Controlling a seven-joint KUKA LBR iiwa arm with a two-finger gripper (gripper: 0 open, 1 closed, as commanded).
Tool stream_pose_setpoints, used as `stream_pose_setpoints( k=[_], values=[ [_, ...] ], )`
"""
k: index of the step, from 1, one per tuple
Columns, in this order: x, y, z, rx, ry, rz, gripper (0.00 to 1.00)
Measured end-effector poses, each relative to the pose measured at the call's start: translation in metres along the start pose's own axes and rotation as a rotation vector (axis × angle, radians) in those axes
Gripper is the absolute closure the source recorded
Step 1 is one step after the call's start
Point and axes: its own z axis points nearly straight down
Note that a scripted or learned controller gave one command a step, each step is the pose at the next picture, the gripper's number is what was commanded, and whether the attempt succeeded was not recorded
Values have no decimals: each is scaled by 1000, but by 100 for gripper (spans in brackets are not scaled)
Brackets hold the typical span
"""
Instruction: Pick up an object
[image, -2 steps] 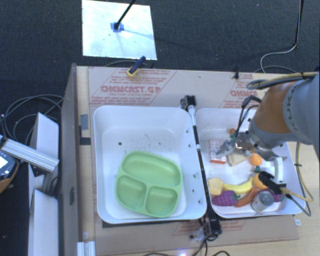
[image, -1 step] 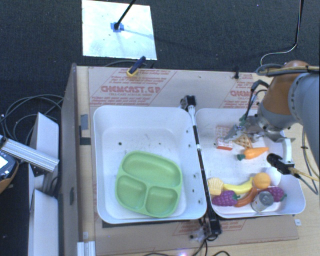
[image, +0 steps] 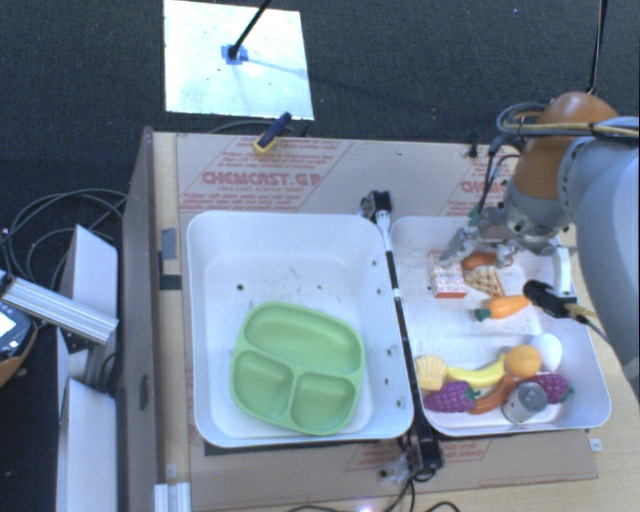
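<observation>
Hovering over the far end of the right bin (image: 590, 400), the gripper (image: 482, 240) hangs just above a cluster of toy food: a small red-and-white carton (image: 447, 277), a waffle-patterned piece (image: 487, 281) and, nearer you, a toy carrot (image: 503, 307). Whether the jaws stand apart or together cannot be told from this angle, and nothing is visible between them. Judge the waffle piece as the likeliest target, since it lies almost directly beneath the wrist. Expect hollow moulded plastic: light, stiff, smooth enough to slip, not fragile. Take it across its narrow width, near the middle, so it does not pivot out. At the bin's near end lie a banana (image: 478, 373), purple grapes (image: 449, 397), an orange (image: 522, 360), a white egg (image: 547, 350) and a metal can (image: 524, 402), packed touching one another. The left bin (image: 215, 250) carries a green divided plate (image: 297, 367).
</observation>
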Motion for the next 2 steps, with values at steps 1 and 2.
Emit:
stream_pose_setpoints(
  k=[1, 2],
  values=[
    [-2, 1, -12, -6, -6, -4, 100],
    [-1, 1, -12, -5, -5, -4, 0]
  ],
)
